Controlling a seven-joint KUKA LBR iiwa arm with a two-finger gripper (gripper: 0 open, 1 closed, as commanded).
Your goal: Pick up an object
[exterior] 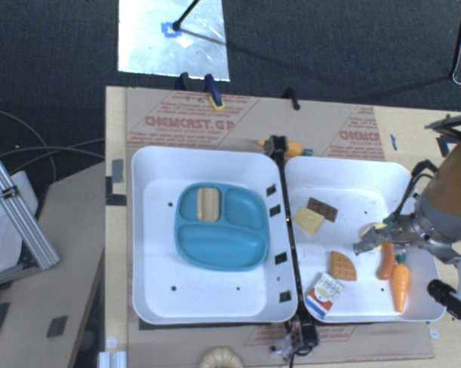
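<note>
Orange carrots (394,276) lie in the right bin (344,176), just beside the gripper (372,239), which hovers low at their left. How its jaws stand I cannot tell, and nothing shows between them. Judging by this, no object is lifted yet; the grasp remains undone.

Right bin (344,183) back half free; carrots (393,277) crowd near corner.

Tray (220,251) in left bin (150,214), carrots (399,283) in right bin (351,180)
</note>
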